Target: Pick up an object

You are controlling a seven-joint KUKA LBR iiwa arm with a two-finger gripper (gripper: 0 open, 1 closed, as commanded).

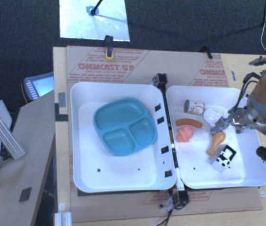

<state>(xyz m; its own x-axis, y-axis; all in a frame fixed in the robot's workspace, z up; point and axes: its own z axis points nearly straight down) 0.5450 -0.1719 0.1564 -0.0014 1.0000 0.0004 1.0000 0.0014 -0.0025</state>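
The right bin [250,173] holds several small items. A red sausage [189,123] lies beside a pink lump [185,134]. An orange drumstick-shaped toy [216,143] lies right of them, tilted. A white block with black marks [224,157] sits below it. A small can [195,108] lies on its side near the back, with a white rounded piece [214,113] next to it. My gripper [220,124] reaches in from the right and hovers over the upper end of the drumstick, just below the white piece. Nothing shows as held.
The left bin [83,173] carries a blue divided plate [124,132]. A black divider strip [165,126] runs between the bins. The arm's grey body [264,105] overhangs the right bin's right rim. A clamp [109,48] stands at the bench's back edge.
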